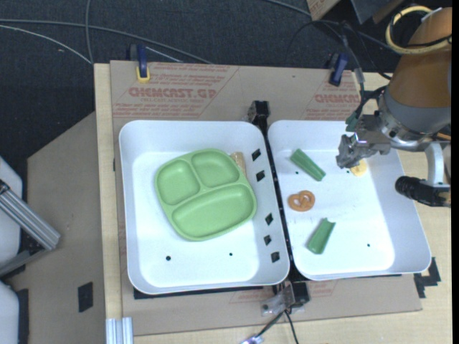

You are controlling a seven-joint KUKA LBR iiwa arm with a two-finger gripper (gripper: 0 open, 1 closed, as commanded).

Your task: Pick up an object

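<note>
Our claw (pixel 351 158) hangs low in the right bin (pixel 401 256) over a small yellow object (pixel 358 168); we cannot tell its state.

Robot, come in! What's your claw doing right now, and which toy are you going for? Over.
Gripper low in the right bin, over a small yellow piece. Nothing seen between its fingers. Green blocks and pretzel lie apart, not blocking.

Red "CHEMCAST GP" print, repeated and partly hidden, stands on the brown board (pixel 188 86) beneath the bins.
</note>
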